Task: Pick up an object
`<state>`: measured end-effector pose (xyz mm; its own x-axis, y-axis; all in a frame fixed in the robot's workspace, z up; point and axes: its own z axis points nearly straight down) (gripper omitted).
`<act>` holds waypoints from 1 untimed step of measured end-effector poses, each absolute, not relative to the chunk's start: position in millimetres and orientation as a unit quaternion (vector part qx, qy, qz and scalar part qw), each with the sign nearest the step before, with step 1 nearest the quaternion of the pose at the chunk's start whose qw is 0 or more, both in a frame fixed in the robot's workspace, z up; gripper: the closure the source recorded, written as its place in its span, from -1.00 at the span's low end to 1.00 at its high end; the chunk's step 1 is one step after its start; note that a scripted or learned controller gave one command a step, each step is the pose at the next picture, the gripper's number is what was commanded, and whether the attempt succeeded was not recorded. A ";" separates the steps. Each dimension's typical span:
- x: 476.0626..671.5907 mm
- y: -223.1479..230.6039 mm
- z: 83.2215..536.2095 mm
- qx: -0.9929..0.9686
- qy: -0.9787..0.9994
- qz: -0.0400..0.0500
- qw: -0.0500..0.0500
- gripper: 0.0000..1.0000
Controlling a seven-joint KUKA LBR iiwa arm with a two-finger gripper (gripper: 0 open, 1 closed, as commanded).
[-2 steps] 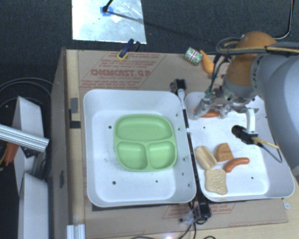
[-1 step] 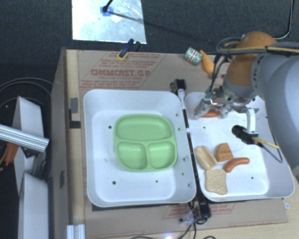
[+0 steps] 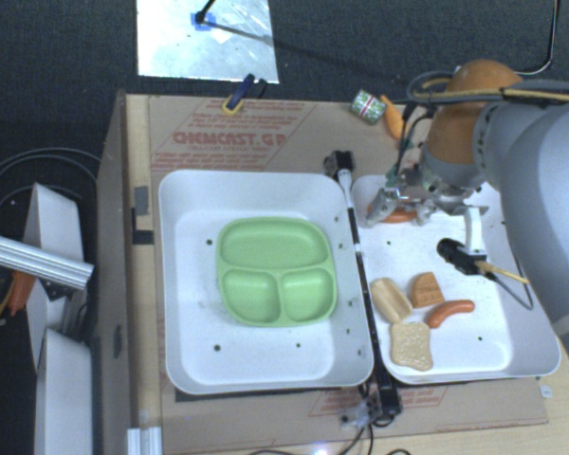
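Visitor: Bread nearest the camera, is it?

Arm: Yes. A toast slice lies at the near end of the right bin. Just past it, a bread roll, a brown chunk and a sausage sit close together. The left bin holds a green divided plate.

Visitor: Which one are you after?

Arm: By my guess, the orange piece. It lies at the far end of the right bin, near the wall shared with the left bin and well apart from the bread. It looks like toy food: probably light, stiff and smooth, and likely to skid on the white floor. It is long and thin, so I would pinch it across the middle rather than at the ends.

Visitor: And your pose?

Arm: I reach in from the right with my wrist bent steeply down below the orange band. My jaws sit low, right over that piece. Whether they are apart, together or clamped on it, I cannot tell.
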<state>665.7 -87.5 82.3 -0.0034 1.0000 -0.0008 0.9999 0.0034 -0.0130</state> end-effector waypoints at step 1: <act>600.6 -109.8 84.3 -0.707 -0.707 0.000 0.000 -1.00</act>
<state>600.6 -109.8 84.3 -0.0009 1.0000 -0.0007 1.0000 0.0009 0.0005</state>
